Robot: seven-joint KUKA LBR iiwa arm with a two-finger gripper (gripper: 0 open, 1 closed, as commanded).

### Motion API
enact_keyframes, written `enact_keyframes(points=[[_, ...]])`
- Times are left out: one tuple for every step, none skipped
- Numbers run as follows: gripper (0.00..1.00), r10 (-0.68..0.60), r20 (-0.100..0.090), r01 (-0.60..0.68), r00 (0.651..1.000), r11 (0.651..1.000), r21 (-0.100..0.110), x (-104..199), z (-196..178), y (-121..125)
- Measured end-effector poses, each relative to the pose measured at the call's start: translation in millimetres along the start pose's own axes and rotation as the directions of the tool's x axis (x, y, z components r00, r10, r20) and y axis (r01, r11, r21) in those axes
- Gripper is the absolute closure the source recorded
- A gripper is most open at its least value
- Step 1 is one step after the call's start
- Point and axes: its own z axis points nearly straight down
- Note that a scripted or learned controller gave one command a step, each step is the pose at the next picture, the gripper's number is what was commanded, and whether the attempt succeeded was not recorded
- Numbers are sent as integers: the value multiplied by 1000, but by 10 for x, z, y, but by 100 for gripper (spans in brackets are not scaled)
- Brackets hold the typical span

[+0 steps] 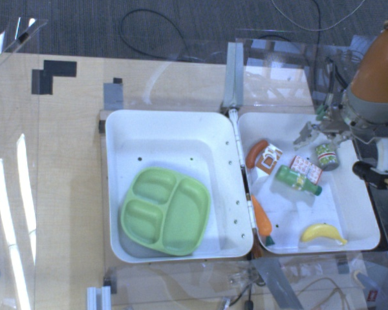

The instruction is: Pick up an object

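Two white bins: left bin (pixel 116 173) has one green divided plastic plate (pixel 165 210); right bin (pixel 359 234) holds one yellow banana (pixel 323 234), one orange carrot (pixel 262 218), one green bottle (pixel 298 179). Pincer (pixel 323 131) looks spread apart, holding nothing.

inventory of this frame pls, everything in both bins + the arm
divided plate: 1, light green, left bin, toward its near side
left bin: 1, white, left half of the bench
right bin: 1, white, right half of the bench
carrot: 1, orange, right bin, by the wall between the bins
banana: 1, yellow, right bin, near front edge
bottle: 1, green, right bin, middle, lying down
small box: 1, white with red print, right bin, just behind the bottle
orange-and-white packet: 1, right bin, back left
can: 1, green label, right bin, back right
gripper: 1, grey metal, over the right bin's back edge, beside the can
arm: 1, orange band, right edge
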Motion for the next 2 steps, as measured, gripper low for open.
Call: enact_keyframes(points=[[0,-141,4,141,990,990,-15,273,919,-345],[0,-137,7,137,991,990,-20,-83,974,-318]])
